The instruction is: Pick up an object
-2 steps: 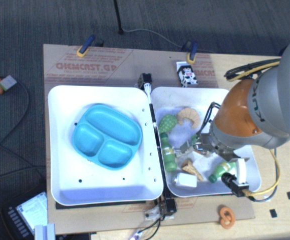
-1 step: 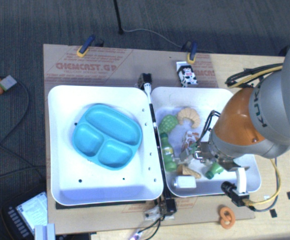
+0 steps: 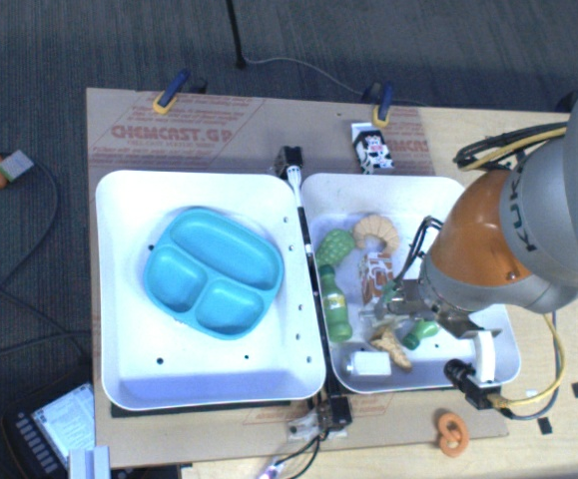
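My arm reaches in from the right, its orange band (image 3: 473,238) bulging over the right bin (image 3: 488,367), and my pincer (image 3: 403,302) hangs low among the clutter there. From this slanted height I cannot tell how my pincer is set, nor whether anything is caught in it.

The right bin is crowded: a tan curled pastry-like piece (image 3: 376,230) near the far side, a bumpy green toy (image 3: 334,245) beside it, a clear packet with red print (image 3: 375,272) just under my wrist, a green bottle-like piece (image 3: 334,307) along the left wall, a small green item (image 3: 420,332) and a tan lumpy bit (image 3: 390,345) just beside my pincer, and a white block (image 3: 369,364) near the front rim.

The left bin (image 3: 129,367) bears a blue divided tray (image 3: 214,270), lying flat with three compartments.

Both bins sit on a brown board printed in faded red letters (image 3: 169,133), clipped at the back by blue-and-yellow clamps (image 3: 174,90). An orange ring (image 3: 452,433) lies on the bench in front of the right bin. Grey carpet (image 3: 49,48) surrounds it all, crossed by black cables (image 3: 234,18).
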You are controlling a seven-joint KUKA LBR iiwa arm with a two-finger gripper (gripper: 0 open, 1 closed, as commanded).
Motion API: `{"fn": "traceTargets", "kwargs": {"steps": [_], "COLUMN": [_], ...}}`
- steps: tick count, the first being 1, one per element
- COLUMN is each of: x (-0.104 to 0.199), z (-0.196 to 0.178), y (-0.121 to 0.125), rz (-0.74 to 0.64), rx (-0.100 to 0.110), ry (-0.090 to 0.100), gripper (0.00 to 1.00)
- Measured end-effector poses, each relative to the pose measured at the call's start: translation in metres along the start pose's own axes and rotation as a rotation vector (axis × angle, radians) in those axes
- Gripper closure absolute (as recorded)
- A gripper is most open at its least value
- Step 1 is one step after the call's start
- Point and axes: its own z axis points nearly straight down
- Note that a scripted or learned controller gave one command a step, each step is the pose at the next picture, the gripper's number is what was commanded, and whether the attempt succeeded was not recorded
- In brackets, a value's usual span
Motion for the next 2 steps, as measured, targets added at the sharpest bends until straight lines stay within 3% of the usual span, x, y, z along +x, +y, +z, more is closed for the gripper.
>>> {"fn": "traceTargets", "kwargs": {"steps": [1,2], "x": [0.064,0.048], "z": [-0.155,-0.114], "y": [0.008,0.072], "rz": [-0.004,-0.003], "rx": [0.011,0.015], "ry": [0.006,0.004], "gripper": [1.0,1.0]}}
